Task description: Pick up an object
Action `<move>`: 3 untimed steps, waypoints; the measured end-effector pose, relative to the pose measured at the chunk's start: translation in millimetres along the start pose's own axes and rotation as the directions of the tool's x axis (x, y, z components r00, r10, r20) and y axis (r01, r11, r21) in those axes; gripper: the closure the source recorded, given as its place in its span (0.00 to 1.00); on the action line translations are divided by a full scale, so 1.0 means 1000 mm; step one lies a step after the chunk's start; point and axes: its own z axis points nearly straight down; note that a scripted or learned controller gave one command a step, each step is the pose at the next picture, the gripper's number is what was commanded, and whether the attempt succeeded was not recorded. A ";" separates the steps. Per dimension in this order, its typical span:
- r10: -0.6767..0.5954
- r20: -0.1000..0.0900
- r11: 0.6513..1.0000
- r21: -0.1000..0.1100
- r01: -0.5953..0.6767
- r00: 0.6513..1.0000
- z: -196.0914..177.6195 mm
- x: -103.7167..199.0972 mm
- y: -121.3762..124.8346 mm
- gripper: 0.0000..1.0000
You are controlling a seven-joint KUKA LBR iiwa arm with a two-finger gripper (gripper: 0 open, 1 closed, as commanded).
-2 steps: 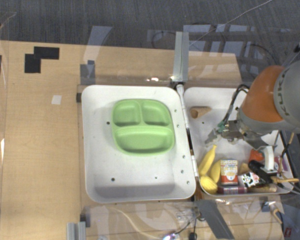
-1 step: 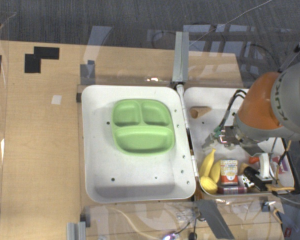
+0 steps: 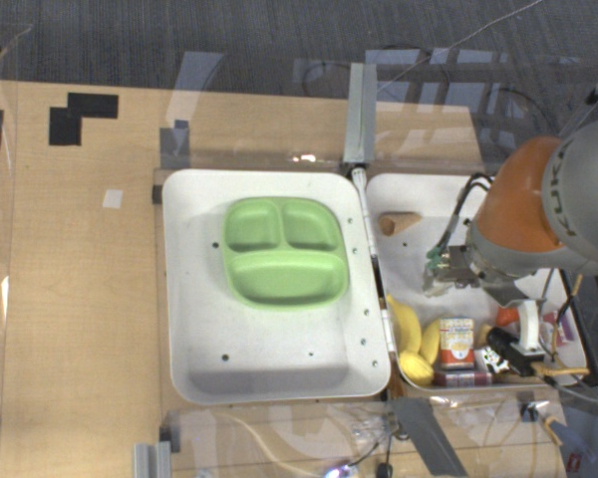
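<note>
Bananas point(image 3: 411, 339), long axis running toward the near wall, lie in the right bin point(image 3: 419, 189) against its left wall, just below and left of the gripper point(image 3: 441, 269), whose opening I cannot tell, beside a carton point(image 3: 455, 343).

Grey arm point(image 3: 586, 182) with orange band point(image 3: 518, 197) and black cables point(image 3: 462, 207).

A divided plate point(image 3: 283, 250) lay in the bin point(image 3: 194, 366) left of the jaws; bananas point(image 3: 411, 339) and a small carton point(image 3: 455, 341) lay in front of them.
</note>
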 end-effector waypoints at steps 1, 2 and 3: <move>0.000 0.000 1.000 0.001 0.000 1.000 0.000 0.000 0.000 0.00; -0.050 0.000 0.999 0.018 0.050 0.999 -0.082 0.047 0.008 0.00; 0.007 0.002 1.000 0.019 -0.007 1.000 0.006 -0.013 -0.048 0.00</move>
